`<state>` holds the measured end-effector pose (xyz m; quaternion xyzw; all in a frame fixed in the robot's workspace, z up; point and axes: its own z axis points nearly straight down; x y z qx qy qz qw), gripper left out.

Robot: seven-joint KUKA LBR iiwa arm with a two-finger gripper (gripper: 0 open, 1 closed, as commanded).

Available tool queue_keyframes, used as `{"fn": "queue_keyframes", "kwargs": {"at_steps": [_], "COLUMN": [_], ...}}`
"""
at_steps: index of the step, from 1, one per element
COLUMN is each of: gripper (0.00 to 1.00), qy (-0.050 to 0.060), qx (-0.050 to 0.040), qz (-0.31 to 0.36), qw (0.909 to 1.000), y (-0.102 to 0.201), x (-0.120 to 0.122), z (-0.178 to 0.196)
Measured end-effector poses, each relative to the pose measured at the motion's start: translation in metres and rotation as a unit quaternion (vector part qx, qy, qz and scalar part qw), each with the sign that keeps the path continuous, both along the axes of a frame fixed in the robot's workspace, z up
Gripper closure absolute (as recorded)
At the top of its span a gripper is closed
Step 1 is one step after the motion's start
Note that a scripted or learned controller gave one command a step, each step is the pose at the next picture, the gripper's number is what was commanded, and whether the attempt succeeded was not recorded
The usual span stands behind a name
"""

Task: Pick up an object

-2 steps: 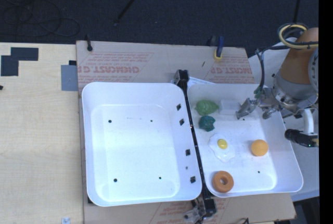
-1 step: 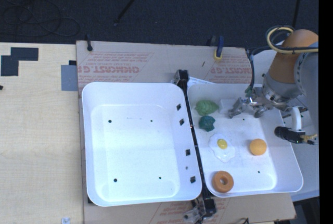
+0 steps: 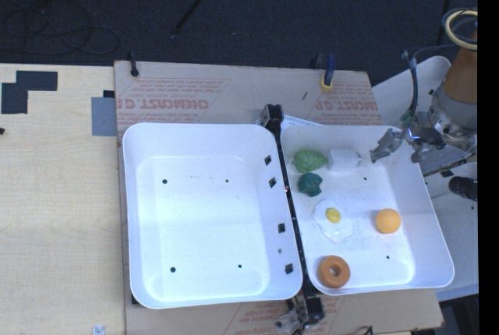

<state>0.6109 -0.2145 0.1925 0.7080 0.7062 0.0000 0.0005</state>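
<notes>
Left to right across the bench (image 3: 62,193): 2 shallow white bins side by side on a cardboard sheet (image 3: 234,96), the left bin (image 3: 129,170) with only small dark dots on its floor. In the right bin (image 3: 433,248), 6 things: near the far left corner a light green lump (image 3: 310,160), just below it a darker teal lump (image 3: 310,185), close but whether touching cannot be told; just right of the green lump a small white block (image 3: 344,160); toward the middle a fried egg toy (image 3: 333,219), white with a yellow yolk; near the front wall a brown doughnut ring (image 3: 334,272); well right of the egg an orange ball (image 3: 387,221). Above the bin's far right corner, the gripper (image 3: 399,142), reaching in from the right, grey fingers angled down and left toward the white block, tip apart from it. Nothing seen between the fingers; whether spread or closed cannot be told from this slant. Behind the gripper, the wrist with cables, then the orange band (image 3: 461,76) at the right edge, arm held high over the bin's rim.
</notes>
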Motion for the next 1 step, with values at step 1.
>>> {"fn": "queue_keyframes", "kwargs": {"at_steps": [1], "gripper": [0.00], "qy": [0.003], "qx": [0.0009], "qz": [0.004], "qw": [1.0000], "y": [0.0029], "x": [0.0181], "z": [-0.1073]}}
